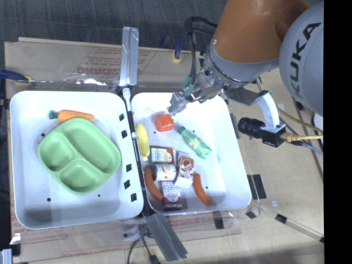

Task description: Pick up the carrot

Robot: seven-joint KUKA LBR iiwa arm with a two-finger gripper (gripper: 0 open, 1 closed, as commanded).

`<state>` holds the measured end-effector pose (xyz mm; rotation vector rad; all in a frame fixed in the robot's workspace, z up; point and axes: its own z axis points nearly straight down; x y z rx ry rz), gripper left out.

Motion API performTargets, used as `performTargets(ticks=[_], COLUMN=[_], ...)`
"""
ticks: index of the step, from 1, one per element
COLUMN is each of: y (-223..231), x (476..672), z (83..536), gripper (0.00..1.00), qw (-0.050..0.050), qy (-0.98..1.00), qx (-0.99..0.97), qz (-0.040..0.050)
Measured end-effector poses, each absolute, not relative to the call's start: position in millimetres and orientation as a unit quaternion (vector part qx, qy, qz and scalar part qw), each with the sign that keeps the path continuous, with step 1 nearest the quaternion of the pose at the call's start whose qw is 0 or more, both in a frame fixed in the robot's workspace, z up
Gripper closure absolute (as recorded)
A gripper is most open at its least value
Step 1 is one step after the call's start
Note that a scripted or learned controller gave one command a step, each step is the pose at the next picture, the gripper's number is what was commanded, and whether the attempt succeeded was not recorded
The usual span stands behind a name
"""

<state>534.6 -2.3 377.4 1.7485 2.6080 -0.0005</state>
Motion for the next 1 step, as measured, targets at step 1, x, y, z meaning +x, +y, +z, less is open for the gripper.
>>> performTargets(ticks=[1], y=[-2.4], x=[534.6], z=[377.4], gripper=[0.0], qw=[0.001], qy=[0.831], qx=[0.557], qz=[-0.0002])
